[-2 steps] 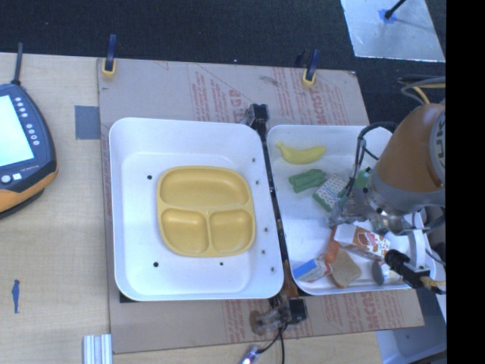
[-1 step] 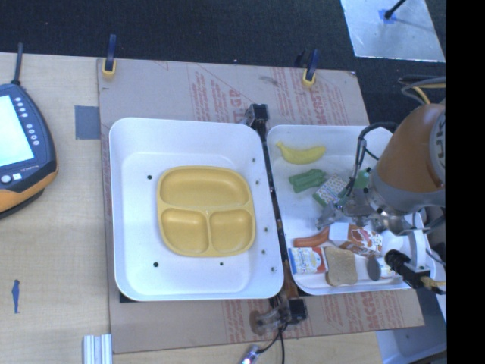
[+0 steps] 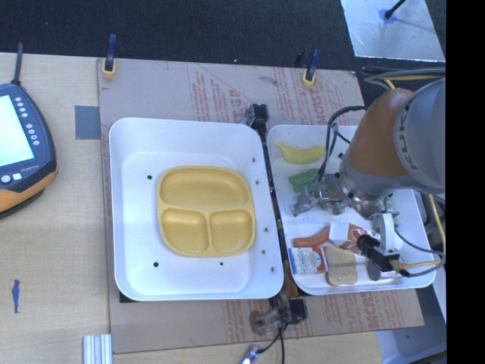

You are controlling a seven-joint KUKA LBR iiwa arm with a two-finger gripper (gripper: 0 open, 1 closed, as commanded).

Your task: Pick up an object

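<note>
Gripper (image 3: pixel 317 197) low in my right bin (image 3: pixel 421 212), finger gap unreadable from here; green piece (image 3: pixel 304 179) just above its tip, banana (image 3: pixel 300 154) beyond, sandwich (image 3: pixel 341 266) well below.

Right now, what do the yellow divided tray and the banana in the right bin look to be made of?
The divided tray looks like moulded plastic, matte yellow: rounded compartment walls, one even colour, only soft highlights. The banana is probably a plastic toy, judging by its smooth, uniformly bright skin, though at this size real fruit cannot be ruled out. The right bin itself looks like smooth white plastic.
</note>
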